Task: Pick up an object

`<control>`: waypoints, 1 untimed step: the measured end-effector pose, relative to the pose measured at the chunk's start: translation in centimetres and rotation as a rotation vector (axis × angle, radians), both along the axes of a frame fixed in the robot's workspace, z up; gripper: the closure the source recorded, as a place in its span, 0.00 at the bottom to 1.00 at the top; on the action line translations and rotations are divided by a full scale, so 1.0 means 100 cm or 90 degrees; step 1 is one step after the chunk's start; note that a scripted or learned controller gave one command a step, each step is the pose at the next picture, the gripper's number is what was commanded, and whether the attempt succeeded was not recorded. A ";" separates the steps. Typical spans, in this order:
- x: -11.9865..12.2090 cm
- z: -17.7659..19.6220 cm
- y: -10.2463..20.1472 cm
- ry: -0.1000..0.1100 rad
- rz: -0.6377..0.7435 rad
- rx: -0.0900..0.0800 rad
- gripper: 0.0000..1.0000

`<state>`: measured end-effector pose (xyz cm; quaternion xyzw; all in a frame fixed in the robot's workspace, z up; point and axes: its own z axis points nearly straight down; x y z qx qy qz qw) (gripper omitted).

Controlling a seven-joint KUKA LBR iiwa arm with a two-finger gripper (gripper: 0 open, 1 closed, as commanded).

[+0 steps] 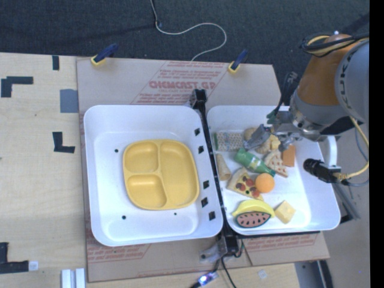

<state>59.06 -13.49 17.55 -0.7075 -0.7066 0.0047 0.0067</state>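
1. We took the green bottle [253, 159] as the likeliest target; it lay in the right bin [318, 212], just below and left of the gripper [264, 135].
2. Its long axis ran slantwise, from upper left down to lower right, one end pointing toward the orange ball [264, 182].
3. We could not tell how the jaws stood, nor whether they held anything.
4. Left of the bottle, in the left bin [102, 161], sat the yellow divided plate [161, 174].

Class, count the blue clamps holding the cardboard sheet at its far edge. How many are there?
2. One blue clamp sits at the cardboard's far left corner, the other near its far right corner.
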 end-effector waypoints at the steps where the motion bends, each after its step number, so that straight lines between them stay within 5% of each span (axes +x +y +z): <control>1: 0.003 0.009 0.000 -0.009 0.002 -0.001 0.00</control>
